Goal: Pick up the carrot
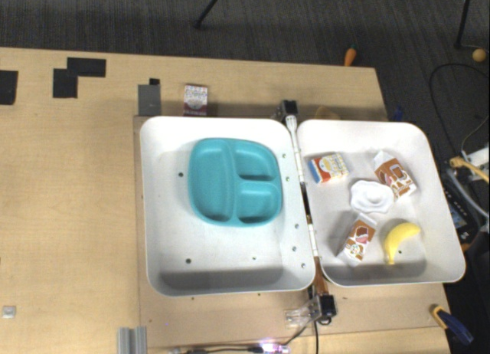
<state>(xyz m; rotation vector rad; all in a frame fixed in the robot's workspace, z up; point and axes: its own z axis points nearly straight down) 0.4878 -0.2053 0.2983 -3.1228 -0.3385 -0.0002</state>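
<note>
The right bin point(429, 268) holds a yellow banana point(400, 240), a crumpled white item point(372, 196), and three small cartons: one red and white point(328, 167), two brown and white point(394, 177) point(358, 240). A small orange object point(350, 57) lies just past the bench's far edge; I cannot tell what it is.
In the left bin point(164, 268) a teal divided plate point(233, 181) lies flat at the middle. A small patterned cube point(196, 99) and a grey block point(149, 98) stand behind that bin. Cables hang off the bench at the right point(467, 168).
</note>
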